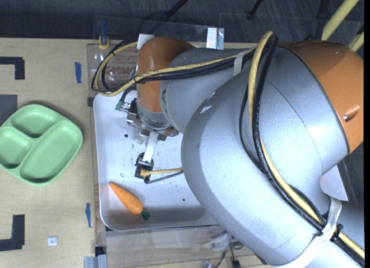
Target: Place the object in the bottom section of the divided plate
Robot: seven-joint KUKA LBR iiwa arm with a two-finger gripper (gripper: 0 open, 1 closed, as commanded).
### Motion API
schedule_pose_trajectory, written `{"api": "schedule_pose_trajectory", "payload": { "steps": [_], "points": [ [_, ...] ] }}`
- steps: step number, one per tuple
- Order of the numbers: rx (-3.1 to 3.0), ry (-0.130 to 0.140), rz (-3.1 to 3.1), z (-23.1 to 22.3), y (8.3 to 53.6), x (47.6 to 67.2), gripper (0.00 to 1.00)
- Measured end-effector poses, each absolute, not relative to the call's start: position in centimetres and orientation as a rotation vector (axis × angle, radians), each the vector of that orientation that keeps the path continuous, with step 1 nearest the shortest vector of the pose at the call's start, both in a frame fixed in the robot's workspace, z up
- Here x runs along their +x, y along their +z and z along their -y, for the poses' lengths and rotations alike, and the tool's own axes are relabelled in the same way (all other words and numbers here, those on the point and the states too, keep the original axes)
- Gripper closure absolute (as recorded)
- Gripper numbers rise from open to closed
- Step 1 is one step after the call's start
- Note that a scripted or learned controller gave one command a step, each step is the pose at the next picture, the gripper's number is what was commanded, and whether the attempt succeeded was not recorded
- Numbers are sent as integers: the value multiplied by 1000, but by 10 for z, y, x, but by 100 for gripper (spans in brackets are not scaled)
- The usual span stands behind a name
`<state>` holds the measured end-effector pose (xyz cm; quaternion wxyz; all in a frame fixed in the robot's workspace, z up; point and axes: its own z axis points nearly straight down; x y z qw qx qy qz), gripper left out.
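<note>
- grey arm with orange band [277, 145], foreground, reaches in from the right over the shallow white bin [110, 128].
- orange plastic carrot with green tip [126, 197] lies in the bin's near left corner, apart from the gripper [147, 129].
- gripper hangs over the bin floor, farther back (spread or pressed together: cannot tell).
- pale green divided plastic plate [37, 143] on the bench left of the bin, well apart from the carrot.

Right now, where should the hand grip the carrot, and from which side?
Grip the carrot at its thick orange middle, from straight above, closing across its width. It lies flat and slanted in a corner of the bin, so the walls likely block a sideways approach.
</note>
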<state>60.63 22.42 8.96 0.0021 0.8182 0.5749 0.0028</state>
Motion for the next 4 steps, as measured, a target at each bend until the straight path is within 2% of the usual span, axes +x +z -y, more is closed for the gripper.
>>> {"api": "schedule_pose_trajectory", "payload": {
  "steps": [1,2,3,4],
  "points": [
    [3041,0,-793,-224,152,595,100],
    [3127,2,-320,-224,97,647,100],
    [3127,1,-322,-223,115,657,100],
    [3055,-8,-733,-226,117,638,100]
  ]
}}
